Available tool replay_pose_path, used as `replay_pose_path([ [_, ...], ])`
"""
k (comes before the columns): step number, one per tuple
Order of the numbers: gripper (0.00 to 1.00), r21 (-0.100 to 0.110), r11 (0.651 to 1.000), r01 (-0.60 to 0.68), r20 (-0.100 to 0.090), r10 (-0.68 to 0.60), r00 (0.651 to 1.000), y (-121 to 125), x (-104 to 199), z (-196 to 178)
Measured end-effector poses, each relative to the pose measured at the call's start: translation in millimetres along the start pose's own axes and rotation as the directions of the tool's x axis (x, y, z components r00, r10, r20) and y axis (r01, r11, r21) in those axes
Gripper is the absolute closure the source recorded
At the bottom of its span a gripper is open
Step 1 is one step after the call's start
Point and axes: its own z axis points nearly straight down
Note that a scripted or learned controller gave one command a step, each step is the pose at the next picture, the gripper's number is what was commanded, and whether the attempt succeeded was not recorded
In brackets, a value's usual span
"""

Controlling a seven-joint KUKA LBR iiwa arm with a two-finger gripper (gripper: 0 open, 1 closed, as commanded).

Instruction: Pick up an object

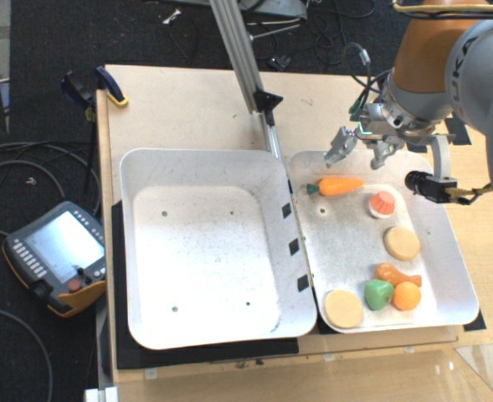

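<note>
My gripper (362,152) hangs above the back edge of the right bin (447,249), fingers spread apart with nothing between them. Just below it an orange carrot (340,187) with a green tip lies in the right bin. Further along that bin sit a small red-and-white piece (382,204), a tan round piece (402,243), an orange piece (392,273), a green pepper (378,294), an orange ball (407,296) and a pale round biscuit (343,308).
The left bin (146,182) lies beside the right one, with a dark divider strip (293,224) between them. A slanted metal pole (238,40) rises behind the bins. A teach pendant (55,258) rests on the floor at the left.
</note>
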Motion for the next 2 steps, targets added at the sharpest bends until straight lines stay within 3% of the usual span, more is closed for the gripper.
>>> replay_pose_path([
  [1, 0.00, -0.004, 1.000, 0.001, 0.001, -0.001, 1.000, 1, 0, -2],
  [2, 0.00, 0.001, 1.000, -0.002, 0.001, 0.002, 1.000, 3, -3, 61],
])
